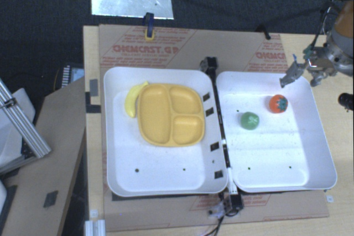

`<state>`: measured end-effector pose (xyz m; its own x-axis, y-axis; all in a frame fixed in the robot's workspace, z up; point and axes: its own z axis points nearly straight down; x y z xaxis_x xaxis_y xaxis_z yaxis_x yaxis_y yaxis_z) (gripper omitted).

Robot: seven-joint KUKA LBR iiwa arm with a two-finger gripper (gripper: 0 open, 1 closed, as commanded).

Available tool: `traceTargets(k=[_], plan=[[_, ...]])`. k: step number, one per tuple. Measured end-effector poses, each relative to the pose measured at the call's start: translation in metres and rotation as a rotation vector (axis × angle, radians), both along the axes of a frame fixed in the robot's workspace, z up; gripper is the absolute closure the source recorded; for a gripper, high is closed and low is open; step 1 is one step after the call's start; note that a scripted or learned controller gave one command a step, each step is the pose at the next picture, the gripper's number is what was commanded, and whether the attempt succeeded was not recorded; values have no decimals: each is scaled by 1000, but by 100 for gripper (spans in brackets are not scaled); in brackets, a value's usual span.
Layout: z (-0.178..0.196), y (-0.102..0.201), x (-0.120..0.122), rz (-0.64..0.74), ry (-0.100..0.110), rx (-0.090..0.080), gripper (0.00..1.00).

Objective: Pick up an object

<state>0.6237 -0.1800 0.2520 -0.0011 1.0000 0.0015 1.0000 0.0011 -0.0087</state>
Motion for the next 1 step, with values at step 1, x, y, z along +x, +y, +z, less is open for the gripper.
traceTargets(k=[1], plan=[[6, 0, 2, 2, -11, -2, 0]])
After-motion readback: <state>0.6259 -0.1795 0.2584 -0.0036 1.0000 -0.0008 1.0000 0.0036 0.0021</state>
